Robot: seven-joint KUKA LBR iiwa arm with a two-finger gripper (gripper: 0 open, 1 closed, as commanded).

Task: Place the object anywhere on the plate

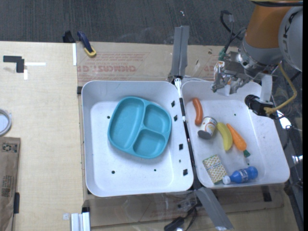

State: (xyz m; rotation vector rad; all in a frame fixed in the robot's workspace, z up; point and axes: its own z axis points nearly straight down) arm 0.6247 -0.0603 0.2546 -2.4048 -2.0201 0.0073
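Above the right bin's [269, 174] far rim we see the gripper [226, 85]; whether it is spread we cannot tell; the plate [139, 127] sits left.

The arm [269, 28] is cut off by the top and right edges, above the right bin [269, 177]. Its pincer [226, 84], at that bin's far rim, is too small and cluttered to tell how its fingers stand. Left of the plate [139, 127], a roll of tape [4, 123] and a brown packet [9, 174] are cut by the left edge.
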